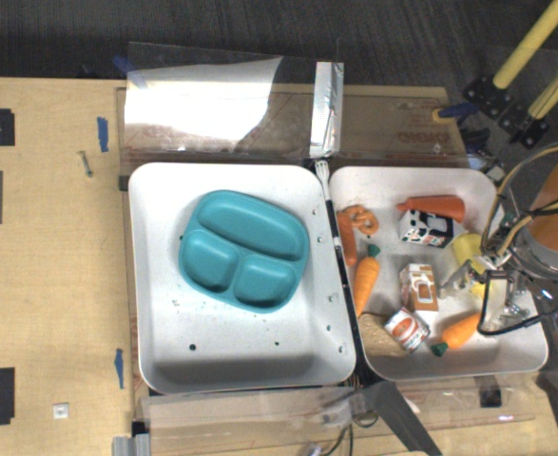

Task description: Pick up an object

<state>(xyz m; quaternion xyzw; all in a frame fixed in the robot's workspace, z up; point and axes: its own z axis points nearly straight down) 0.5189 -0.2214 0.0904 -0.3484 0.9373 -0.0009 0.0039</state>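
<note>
Teal tray: a moulded plastic divided plate (244, 248) with three compartments lies near the middle of the left bin (155, 350), tilted a little against the bin's sides.
Left bin: white and shallow; dark specks dot its floor.
Right bin: white (383, 180), touching the left one along a shared rim; it carries all the small items.
Carrots: one toy carrot (365, 283) lies lengthwise near the left wall; a second (459, 332), with a green stub, lies near the front right; a longer orange-red piece (434, 204) sits by the back wall.
Shrimp-like toy: an orange curled piece (359, 219) at the back left, hard to name for certain.
Black-and-white box: a small carton (425, 227) just below the orange-red piece.
Brown-and-white pack: a small packet (419, 286) stands near the bin's middle.
Can: a little red-and-white tin (409, 330) lies on its side by a tan, bread-like lump (377, 334).
Yellow item: a lemon-coloured shape (468, 250), partly covered by the arm's cables.
Arm: its orange band (551, 215) is cut by the frame's right edge.
Gripper: it (495, 297) hangs over the right side of the right bin, just beside the second carrot; cables and brackets clutter it, so I cannot tell how it is set, and nothing is visibly held.
Backdrop: clear plastic sheeting (202, 103) stands behind the bins; yellow poles (535, 31) cross the upper right corner.
</note>
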